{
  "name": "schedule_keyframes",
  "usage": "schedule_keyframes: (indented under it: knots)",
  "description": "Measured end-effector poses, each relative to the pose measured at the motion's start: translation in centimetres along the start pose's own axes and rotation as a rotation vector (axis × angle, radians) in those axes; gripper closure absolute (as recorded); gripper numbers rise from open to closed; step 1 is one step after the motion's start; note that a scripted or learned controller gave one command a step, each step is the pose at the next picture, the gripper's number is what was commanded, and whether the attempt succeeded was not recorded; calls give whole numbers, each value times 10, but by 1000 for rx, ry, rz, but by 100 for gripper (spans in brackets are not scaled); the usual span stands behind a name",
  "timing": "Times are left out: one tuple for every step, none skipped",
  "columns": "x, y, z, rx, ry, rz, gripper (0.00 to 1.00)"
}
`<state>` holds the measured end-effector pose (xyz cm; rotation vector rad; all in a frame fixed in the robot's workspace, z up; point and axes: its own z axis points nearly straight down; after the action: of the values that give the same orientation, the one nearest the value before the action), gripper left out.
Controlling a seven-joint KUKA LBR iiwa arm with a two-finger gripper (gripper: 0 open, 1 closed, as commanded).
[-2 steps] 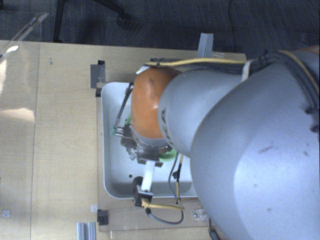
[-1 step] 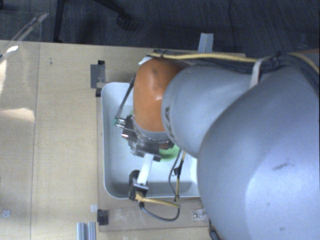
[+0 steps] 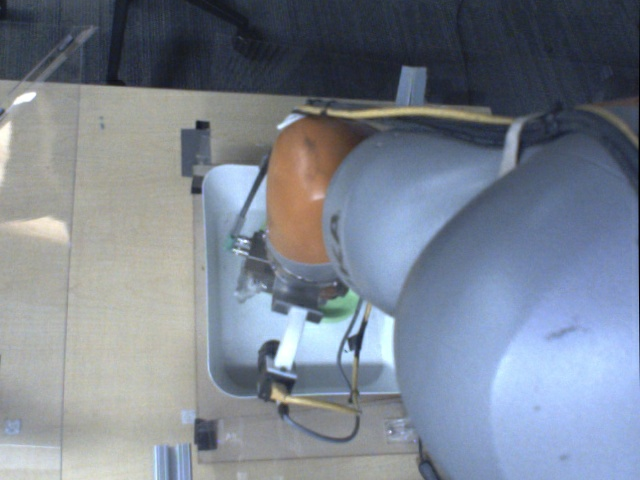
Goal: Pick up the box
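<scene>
Camera view from above is mostly arm (image 3: 480,268); big grey body coming in from the right, orange band (image 3: 300,203) sitting over the left white bin (image 3: 222,268); gripper (image 3: 275,288) hangs below the band, down inside that bin; honestly can't tell if it's open or closed, or if it's got anything; the box, can't pick it out for sure; there's a bit of green (image 3: 340,303) peeking out under the wrist; black cable (image 3: 320,430) loops over the bin's near rim onto the wooden bench (image 3: 110,298).
</scene>
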<state>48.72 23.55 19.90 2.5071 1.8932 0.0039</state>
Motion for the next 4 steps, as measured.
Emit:
schedule_keyframes:
  knots:
    - [1, 1, -10, -1, 2, -7, 100]
    - [-2, 1, -11, 0, 0, -334, 100]
    - [-7, 2, -12, -1, 1, -123, 100]
    - [-45, 14, -129, -4, 2, -284, 100]
